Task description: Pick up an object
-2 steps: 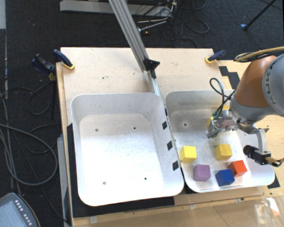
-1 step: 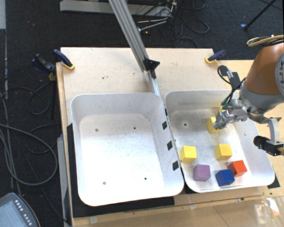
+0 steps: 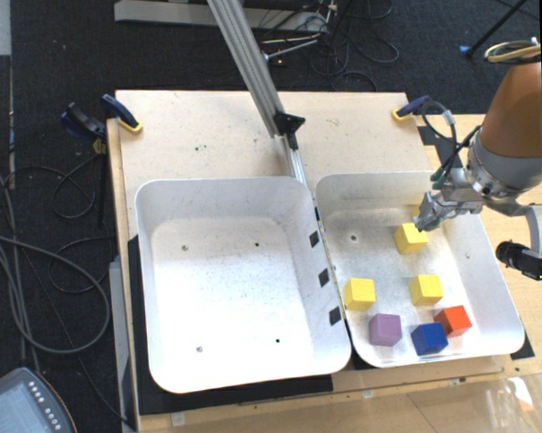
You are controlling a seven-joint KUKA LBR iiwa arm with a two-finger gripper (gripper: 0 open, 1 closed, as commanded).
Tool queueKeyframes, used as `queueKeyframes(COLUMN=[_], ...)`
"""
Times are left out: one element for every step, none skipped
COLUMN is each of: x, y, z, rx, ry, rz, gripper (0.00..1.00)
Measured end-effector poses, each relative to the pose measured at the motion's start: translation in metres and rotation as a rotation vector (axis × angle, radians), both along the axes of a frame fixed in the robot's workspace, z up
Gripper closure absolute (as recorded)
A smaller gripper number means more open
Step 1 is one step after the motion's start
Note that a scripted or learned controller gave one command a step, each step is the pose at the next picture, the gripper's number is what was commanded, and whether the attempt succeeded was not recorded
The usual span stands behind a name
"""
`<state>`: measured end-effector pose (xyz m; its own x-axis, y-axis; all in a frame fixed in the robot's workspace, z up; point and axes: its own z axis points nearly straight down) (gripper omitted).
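A yellow block (image 3: 410, 238) is seen in the right bin (image 3: 494, 282), toward its far side, w/ the gripper (image 3: 428, 218) placed right at its far-right top corner, touching or just above it. Whether the fingers are spread or pinched can't be told. Nearer in the same bin, two more yellow blocks (image 3: 359, 292) (image 3: 426, 289) are found, then a purple block (image 3: 384, 329), a blue block (image 3: 429, 338) and an orange block (image 3: 456, 320). The left bin (image 3: 156, 261) lies alongside.

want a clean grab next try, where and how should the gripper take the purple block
Probably straight down from above, fingers closing on the purple block's two free side faces. It sits flat, apart from the yellow block, but the blue block lies close on its right, so avoid that side.
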<state>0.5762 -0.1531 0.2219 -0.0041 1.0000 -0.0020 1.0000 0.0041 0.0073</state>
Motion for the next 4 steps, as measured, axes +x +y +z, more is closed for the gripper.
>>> queueKeyframes(x=[0.009,0.01,0.026,0.034], y=[-0.001,-0.001,0.05,0.101], z=[0.061,0.075,0.058,0.039], rx=[-0.001,0.0,0.003,0.003], ry=[-0.001,0.003,0.008,0.01], rz=[0.0,-0.001,0.004,0.004], gripper=[1.0,1.0,1.0,1.0])
